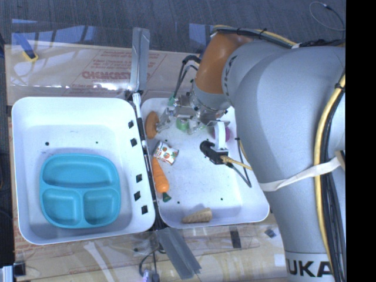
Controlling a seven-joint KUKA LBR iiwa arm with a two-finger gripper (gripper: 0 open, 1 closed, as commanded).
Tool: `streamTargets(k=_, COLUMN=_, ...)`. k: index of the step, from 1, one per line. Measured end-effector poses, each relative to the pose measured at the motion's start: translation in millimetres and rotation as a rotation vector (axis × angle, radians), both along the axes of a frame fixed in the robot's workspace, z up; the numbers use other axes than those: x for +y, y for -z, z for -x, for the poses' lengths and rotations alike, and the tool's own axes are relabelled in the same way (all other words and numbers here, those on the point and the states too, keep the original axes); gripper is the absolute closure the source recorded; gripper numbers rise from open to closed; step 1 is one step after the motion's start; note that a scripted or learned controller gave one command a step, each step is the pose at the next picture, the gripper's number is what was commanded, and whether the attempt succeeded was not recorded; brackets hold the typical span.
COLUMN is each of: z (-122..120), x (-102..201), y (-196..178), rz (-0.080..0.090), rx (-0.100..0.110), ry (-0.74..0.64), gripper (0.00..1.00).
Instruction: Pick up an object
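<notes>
white "uka" letters point(310, 268) on the arm's base, fingers point(187, 121) over the right bin point(249, 201), state unclear

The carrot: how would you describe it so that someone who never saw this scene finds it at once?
Look in the right white bin, along its left wall beside the divider. The carrot lies there lengthwise, below a small printed packet. It is the only long, bright orange thing with a green tip.

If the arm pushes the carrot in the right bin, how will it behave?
The carrot looks tapered and rounded, so it would probably roll in a curve. It lies along the bin's left wall, which may stop it. It seems stiff, likely plastic.
</notes>
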State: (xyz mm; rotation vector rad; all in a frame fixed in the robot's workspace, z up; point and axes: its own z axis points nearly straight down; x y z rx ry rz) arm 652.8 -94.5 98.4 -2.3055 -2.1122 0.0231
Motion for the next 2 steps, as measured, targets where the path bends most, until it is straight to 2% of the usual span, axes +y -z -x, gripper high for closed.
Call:
streamTargets(k=1, z=53.4, x=4.5, y=7.2, rz=-0.001, rx=-0.017, ry=-0.071, gripper=0.00)
streamTargets(k=2, z=2.6, x=0.3, y=11.1, rz=-0.007, rx=0.009, ry=-0.152, gripper=0.00)
